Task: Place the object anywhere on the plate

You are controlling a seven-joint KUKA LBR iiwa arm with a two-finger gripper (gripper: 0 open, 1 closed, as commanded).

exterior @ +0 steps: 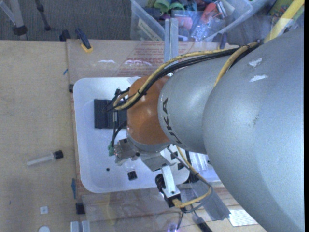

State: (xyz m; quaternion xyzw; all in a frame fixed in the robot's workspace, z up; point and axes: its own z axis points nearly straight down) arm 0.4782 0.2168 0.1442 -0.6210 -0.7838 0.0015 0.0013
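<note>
My arm fills the middle and right of the camera view, and its orange band [145, 115] hangs over the left white bin [84, 144]. A black block [102, 113] with cables running to it juts out to the left of the band; it looks like part of my gripper, low over the bin floor. A small black piece [131, 175] lies on the bin floor near the front wall, just below the wrist. A tiny dark speck [107, 168] sits to its left. The arm hides whatever lies under it in both bins.
A clear tub of colourful toys [193, 8] stands behind the bins. A small white tube with a black cap [46, 157] lies on the wooden bench left of the bin. Small clips [79, 208] sit at the bin's front corner.
</note>
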